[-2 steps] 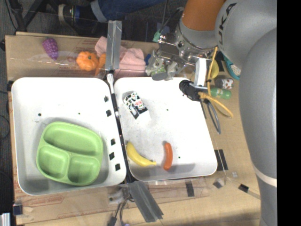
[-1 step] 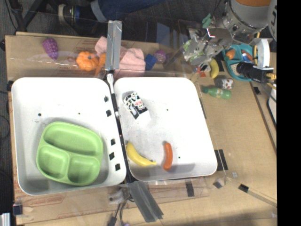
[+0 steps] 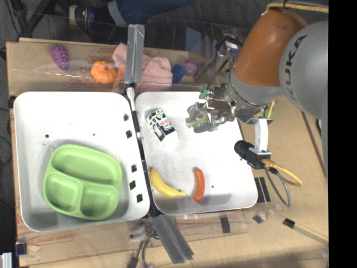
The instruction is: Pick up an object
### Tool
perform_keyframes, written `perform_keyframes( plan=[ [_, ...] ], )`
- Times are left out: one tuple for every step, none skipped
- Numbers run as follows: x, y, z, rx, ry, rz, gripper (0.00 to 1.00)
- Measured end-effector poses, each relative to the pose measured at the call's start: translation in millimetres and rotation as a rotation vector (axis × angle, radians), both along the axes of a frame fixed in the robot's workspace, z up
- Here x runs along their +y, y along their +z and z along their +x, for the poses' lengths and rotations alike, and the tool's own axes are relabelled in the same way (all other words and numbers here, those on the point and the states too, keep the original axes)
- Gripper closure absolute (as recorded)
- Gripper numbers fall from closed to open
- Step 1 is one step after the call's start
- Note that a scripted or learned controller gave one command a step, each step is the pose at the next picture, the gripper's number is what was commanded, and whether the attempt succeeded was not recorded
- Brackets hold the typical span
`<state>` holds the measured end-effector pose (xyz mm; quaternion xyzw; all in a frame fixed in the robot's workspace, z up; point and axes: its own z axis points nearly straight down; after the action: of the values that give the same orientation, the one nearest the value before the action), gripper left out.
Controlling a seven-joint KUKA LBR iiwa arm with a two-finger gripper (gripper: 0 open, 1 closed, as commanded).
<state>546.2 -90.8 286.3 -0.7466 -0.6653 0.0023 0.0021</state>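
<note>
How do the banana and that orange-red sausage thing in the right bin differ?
The banana is yellow and curved; the sausage is orange-red and nearly straight. The banana lies slanted beside the bin's left wall, while the sausage stands almost upright in the picture, further right. The banana looks somewhat longer. Both lie loose near the near edge of the right bin, apart from each other.

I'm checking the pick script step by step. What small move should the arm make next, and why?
Probably shift toward the black-and-white object and descend: the gripper hovers in the right bin over bare floor, with that object the nearest thing beside it.
</note>
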Motion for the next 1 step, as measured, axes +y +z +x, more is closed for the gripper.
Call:
perform_keyframes(
  plan=[
    [109.8,-6.1,-70.4,0.0,-0.244,-0.002,1.0]
  ],
)
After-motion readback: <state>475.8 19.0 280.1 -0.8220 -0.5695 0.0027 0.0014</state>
